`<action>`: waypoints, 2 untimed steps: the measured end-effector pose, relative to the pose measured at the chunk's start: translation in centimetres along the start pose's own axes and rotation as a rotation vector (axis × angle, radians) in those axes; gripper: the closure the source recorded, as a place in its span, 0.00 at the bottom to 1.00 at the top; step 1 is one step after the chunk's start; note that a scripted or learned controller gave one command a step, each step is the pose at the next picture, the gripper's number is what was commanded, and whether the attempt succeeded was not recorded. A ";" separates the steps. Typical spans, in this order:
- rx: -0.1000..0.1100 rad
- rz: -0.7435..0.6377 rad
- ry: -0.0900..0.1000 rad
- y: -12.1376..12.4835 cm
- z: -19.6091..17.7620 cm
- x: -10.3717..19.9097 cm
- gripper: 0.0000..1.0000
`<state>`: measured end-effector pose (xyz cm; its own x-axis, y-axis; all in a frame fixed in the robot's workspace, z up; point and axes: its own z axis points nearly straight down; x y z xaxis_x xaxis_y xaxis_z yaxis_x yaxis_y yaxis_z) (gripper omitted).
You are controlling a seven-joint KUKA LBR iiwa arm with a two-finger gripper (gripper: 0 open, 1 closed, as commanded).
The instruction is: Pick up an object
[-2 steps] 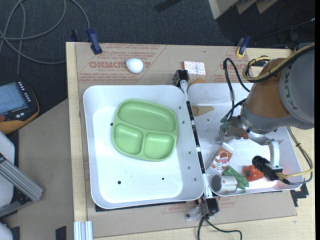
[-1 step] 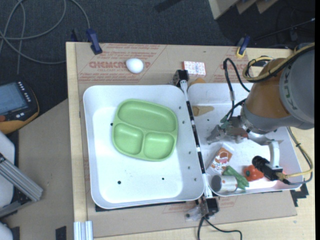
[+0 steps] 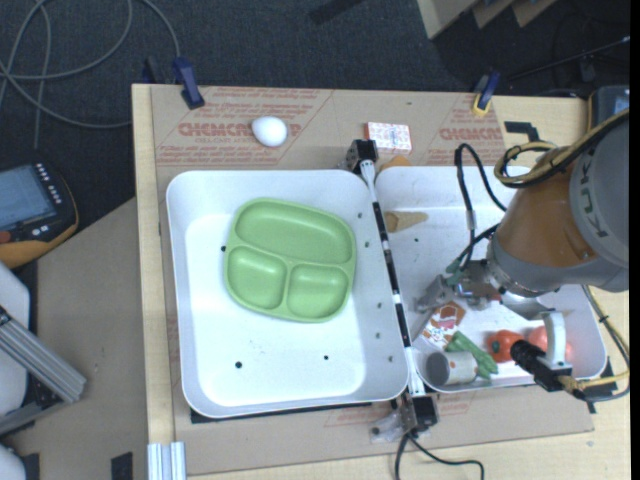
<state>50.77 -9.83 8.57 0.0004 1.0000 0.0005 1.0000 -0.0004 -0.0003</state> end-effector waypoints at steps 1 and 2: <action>-0.006 0.001 -0.001 0.2 -1.0 0.0 1.00; -0.002 -0.002 -0.001 -1.2 -12.3 2.7 1.00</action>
